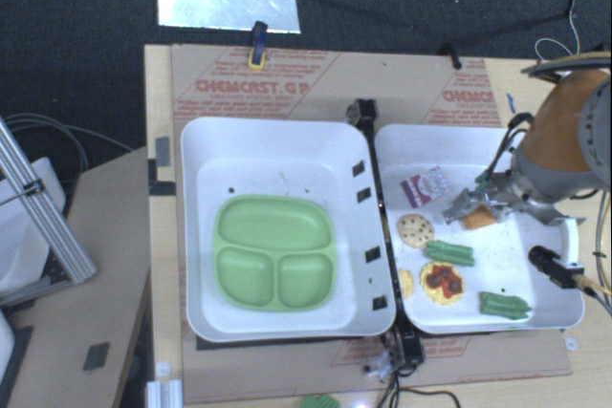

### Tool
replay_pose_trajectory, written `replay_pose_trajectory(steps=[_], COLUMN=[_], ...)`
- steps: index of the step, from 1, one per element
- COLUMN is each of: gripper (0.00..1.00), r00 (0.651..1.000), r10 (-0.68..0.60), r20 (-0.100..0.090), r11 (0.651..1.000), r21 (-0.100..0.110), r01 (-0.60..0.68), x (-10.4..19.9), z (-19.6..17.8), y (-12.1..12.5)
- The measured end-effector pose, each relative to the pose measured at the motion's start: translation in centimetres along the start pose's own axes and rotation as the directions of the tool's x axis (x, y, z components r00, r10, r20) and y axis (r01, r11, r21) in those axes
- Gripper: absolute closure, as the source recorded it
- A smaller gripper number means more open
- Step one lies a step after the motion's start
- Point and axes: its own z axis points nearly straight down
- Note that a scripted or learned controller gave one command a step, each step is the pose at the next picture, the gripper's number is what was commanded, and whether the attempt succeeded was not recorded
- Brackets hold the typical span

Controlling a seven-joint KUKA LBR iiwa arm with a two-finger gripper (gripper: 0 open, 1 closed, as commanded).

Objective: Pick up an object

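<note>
Nearest you, right at the near edge of the right bin (pixel 574 311), there's a green bean-looking piece (pixel 504 305), and just left of it a little pizza-type disc with red topping (pixel 442 281). Neither is what the arm seems to be after, though.

So, the jaws (pixel 475 208): they're down in the far-right part of that bin, sitting right over a small orange chunk (pixel 479 220). Honestly you can't tell from this angle whether they're open, closed, or actually clamped on it. The metal bits blur together and the chunk just peeks out underneath. My guess is the orange chunk is the pick target, since the jaws are parked on top of it, but don't count it as grabbed.

Working outward from there: a pink and white wrapper-ish thing (pixel 422 187) lies just to the left, a speckled cookie (pixel 414 229) sits nearer and left of that, and another green piece (pixel 449 252) lies between the cookie and the pizza disc. Everything's loose and spread out, so the arm probably has room to come down without bumping neighbours.

Left bin (pixel 196 205) just has a green divided tray (pixel 275 252) lying flat, well apart from the action. Both bins sit on a cardboard-covered surface (pixel 316 76).
</note>
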Motion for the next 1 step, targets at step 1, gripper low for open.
replay_pose_trajectory(steps=[1], gripper=[0.0], r00=[1.0], r10=[-0.007], r20=[0.0], r11=[1.0], r21=[-0.001], r01=[0.007], x=[-0.09], z=[0.24], y=[5.39])
